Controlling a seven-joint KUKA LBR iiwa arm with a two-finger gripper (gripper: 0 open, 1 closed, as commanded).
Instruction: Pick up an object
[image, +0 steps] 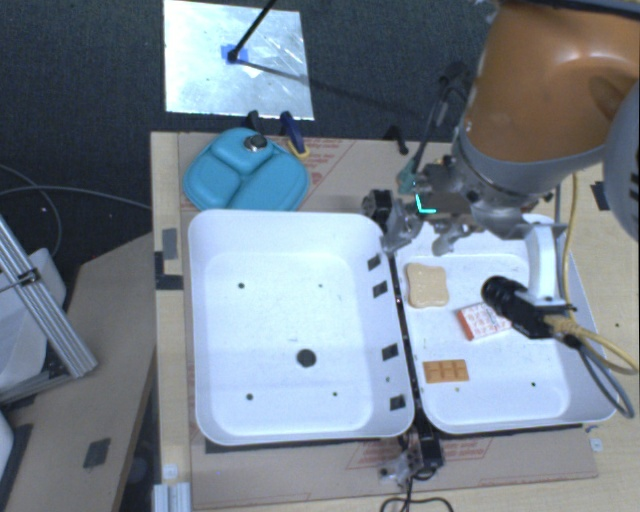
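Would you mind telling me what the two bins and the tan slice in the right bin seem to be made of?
Bins: probably moulded plastic, smooth white with a slight sheen and rounded rims. Tan slice: looks like toy bread, perhaps foam or plastic; matte, uniform beige with a darker edge.

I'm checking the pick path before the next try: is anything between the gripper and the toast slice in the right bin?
Nothing visible blocks it. The toast slice lies flat on the right bin floor, just below the gripper. The red-and-white packet and the cracker lie apart from it.
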